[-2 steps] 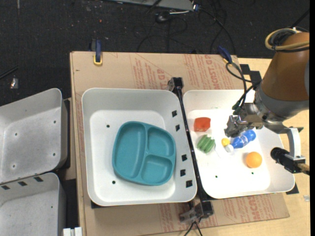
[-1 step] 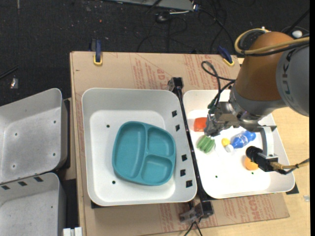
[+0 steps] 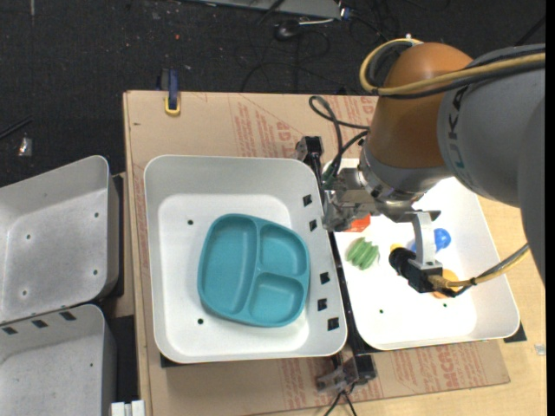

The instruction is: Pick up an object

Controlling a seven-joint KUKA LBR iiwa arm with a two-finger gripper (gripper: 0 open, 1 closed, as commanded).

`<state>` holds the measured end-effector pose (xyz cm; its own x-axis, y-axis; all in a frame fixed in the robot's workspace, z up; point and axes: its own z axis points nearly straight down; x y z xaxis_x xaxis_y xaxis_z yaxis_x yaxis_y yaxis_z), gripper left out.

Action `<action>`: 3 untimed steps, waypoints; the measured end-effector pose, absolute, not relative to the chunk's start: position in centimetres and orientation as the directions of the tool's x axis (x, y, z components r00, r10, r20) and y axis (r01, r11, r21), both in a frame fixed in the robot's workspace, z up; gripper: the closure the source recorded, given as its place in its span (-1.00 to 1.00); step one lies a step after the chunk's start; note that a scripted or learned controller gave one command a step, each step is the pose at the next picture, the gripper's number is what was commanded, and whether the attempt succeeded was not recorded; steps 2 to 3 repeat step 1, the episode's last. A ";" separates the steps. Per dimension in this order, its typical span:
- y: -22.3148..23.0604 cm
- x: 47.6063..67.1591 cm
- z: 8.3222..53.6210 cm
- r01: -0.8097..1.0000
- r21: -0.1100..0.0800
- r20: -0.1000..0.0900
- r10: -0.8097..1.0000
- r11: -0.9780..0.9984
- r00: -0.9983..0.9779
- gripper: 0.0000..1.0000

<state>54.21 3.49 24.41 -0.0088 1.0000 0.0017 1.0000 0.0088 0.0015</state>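
Where the grey arm [image 3: 507, 133] reaches in from the right, its end effector [image 3: 345, 204] is noted low over the left side of the right bin [image 3: 416, 323], close to the wall that faces the left bin [image 3: 234, 170]. Whether the end effector is released or clenched cannot be told; nothing is seen grasped in it.

A small orange piece [image 3: 356, 224] is recorded directly beneath the end effector, partly hidden by it; contact cannot be judged. A green ridged piece [image 3: 362, 253] is found just beside it, nearer the camera, lying on the bin floor. A blue piece [image 3: 441, 239] is seen further right in the same bin, apart from both.

A teal divided plate [image 3: 254, 269] is laid flat in the left bin. Both bins are carried by the cardboard-covered bench [image 3: 217, 120].
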 end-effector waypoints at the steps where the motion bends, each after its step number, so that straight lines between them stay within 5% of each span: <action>1: 9.2 55.2 25.0 1.000 0.002 0.002 1.000 0.008 -0.008 1.00; 3: 9.2 55.2 25.0 1.000 0.002 0.002 1.000 0.008 -0.008 1.00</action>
